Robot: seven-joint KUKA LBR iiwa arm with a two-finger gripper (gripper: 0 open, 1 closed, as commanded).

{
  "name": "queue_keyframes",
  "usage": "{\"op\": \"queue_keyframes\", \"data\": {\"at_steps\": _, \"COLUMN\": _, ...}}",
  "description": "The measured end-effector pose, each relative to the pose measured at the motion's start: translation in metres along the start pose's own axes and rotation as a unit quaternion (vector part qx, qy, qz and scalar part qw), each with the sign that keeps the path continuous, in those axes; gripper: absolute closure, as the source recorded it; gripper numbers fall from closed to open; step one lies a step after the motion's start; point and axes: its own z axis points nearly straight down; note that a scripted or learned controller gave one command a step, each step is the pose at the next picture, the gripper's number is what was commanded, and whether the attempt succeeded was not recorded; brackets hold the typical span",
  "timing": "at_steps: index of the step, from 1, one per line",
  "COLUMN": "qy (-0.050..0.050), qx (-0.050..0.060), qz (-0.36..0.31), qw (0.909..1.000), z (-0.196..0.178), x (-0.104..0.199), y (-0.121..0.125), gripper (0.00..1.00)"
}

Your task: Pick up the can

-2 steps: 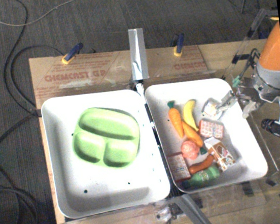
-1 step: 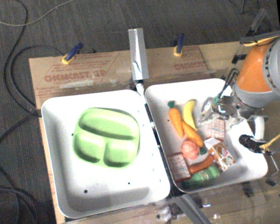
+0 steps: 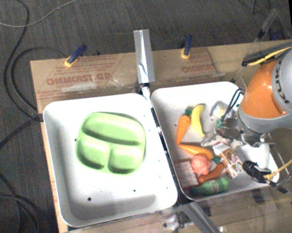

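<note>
The tool point(image 3: 223, 129) hangs low over the right bin point(image 3: 165, 137), amid toy carrots point(image 3: 182, 127) and a banana point(image 3: 197, 118); its grip state I cannot tell. The can point(image 3: 219, 109), seemingly the silvery thing just beyond it, lies at the far side. The counter point(image 3: 93, 77) is cardboard-covered, cables trailing across dark carpet point(image 3: 0, 63).

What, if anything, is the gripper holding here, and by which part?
It cannot be told. The gripper sits low in the right bin among the toy food, beside the banana and carrots, but nothing is visible between its fingers.
</note>
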Motion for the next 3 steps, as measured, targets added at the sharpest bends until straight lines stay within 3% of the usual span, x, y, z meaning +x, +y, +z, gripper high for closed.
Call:
{"op": "queue_keyframes", "data": {"at_steps": 1, "qy": 0.004, "qx": 0.000, "qz": -0.007, "qw": 1.0000, "z": 0.000, "x": -0.030, "y": 0.008, "gripper": 0.00}}
{"op": "queue_keyframes", "data": {"at_steps": 2, "qy": 0.000, "qx": 0.004, "qz": -0.023, "qw": 0.9997, "z": 0.006, "x": 0.009, "y": 0.113, "gripper": 0.00}}
{"op": "queue_keyframes", "data": {"at_steps": 3, "qy": 0.003, "qx": 0.038, "qz": -0.011, "qw": 0.9992, "z": 0.007, "x": -0.002, "y": 0.142, "gripper": 0.00}}
